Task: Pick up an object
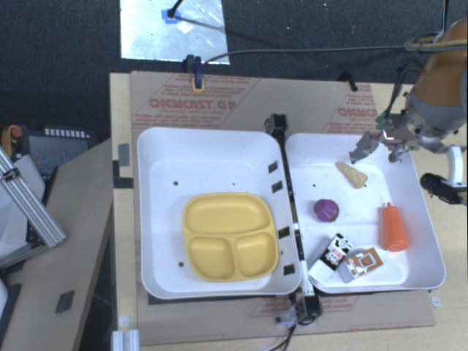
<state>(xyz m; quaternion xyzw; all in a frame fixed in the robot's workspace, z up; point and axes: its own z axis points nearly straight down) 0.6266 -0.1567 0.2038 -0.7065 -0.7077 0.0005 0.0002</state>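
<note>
- Camera view looks down at a slant on my bench, a brown board point(219, 97) printed with red lettering, which carries two shallow white bins side by side.
- My grey arm with its orange band point(442, 68) enters at the upper right of the frame.
- My two-finger gripper point(380, 146) hangs over the upper right corner of the right-hand white bin point(420, 269).
- One dark finger point(362, 149) points down and to the left, and a second one sits to its right near the bin's back wall.
- I see nothing between the fingers; whether they are spread or closed I cannot tell at this angle.
- Just below and left of my gripper lies a small tan wedge-shaped piece point(352, 173), apart from the fingers.
- Near the middle of the same bin rests a small round purple object point(326, 210).
- Toward that bin's right side lies an orange plastic bottle point(393, 227), its narrow cap pointing to the top of the frame.
- At the bin's lower left corner sits a small black-and-white patterned block point(336, 251), and touching it on the right is an orange-and-white flat carton point(363, 261).
- The left-hand white bin point(157, 152) holds a yellow plastic tray with three compartments point(229, 235), set in its lower centre.
- A black divider strip point(287, 196) runs between the two bins.
- A silvery sheet point(175, 20) lies on the dark floor at the upper left of the frame.
</note>
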